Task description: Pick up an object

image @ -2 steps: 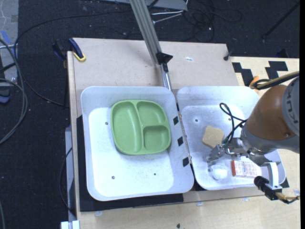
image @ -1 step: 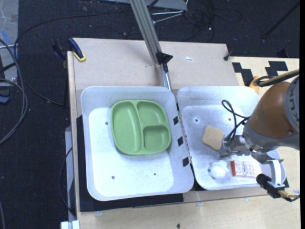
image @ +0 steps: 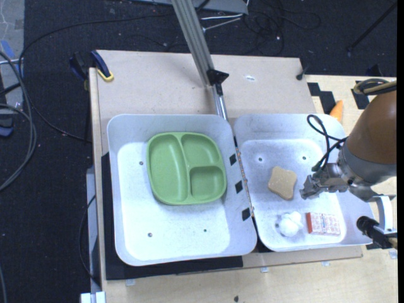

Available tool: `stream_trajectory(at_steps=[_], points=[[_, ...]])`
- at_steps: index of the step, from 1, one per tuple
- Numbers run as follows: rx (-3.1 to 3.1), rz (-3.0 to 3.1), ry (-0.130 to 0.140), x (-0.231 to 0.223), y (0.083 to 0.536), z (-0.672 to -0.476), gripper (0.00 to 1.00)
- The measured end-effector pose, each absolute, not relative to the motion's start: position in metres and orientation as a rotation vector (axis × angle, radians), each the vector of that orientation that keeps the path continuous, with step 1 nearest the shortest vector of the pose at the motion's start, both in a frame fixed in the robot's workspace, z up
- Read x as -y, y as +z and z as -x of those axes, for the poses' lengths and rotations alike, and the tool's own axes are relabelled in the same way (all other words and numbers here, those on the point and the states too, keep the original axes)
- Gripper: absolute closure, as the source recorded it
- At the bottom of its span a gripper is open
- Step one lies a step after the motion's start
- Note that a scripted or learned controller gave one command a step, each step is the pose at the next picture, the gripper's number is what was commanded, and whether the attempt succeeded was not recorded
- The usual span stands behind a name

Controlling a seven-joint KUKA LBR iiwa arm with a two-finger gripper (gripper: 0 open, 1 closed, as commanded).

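Observation:
In the right bin [image: 265, 128] lie a tan sponge-like block [image: 282, 182], a white ball-shaped object [image: 290, 225] and a small red-and-white packet [image: 323, 223]. My gripper [image: 311, 189] hangs low over the right bin, just right of the tan block and above the packet. The arm comes in from the right with its orange band above the wrist. Nothing shows between the fingers.
The left bin [image: 126, 219] holds a green divided plate [image: 187, 168]. A metal pole [image: 196, 36] slants down to the gap between the bins. Black clips [image: 238, 185] sit along the shared bin edge. The bench edge lies close in front.

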State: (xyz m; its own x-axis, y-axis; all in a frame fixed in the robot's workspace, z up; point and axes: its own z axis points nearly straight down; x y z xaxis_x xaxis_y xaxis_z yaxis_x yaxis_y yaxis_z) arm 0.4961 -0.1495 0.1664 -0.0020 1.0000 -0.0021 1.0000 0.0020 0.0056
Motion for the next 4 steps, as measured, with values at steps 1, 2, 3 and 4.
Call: stream_trajectory(at_steps=[1, 2, 3, 4], points=[[-2.219, -2.216, 0.003, 0.161, 0.220, -0.497, 1.00], [-2.221, -2.215, 0.003, 0.161, 0.260, -0.498, 1.00], [-2.230, -2.214, 0.001, 0.106, 0.246, -0.499, 1.00], [-2.231, -2.214, 0.001, 0.055, 0.233, -0.505, 1.00]])
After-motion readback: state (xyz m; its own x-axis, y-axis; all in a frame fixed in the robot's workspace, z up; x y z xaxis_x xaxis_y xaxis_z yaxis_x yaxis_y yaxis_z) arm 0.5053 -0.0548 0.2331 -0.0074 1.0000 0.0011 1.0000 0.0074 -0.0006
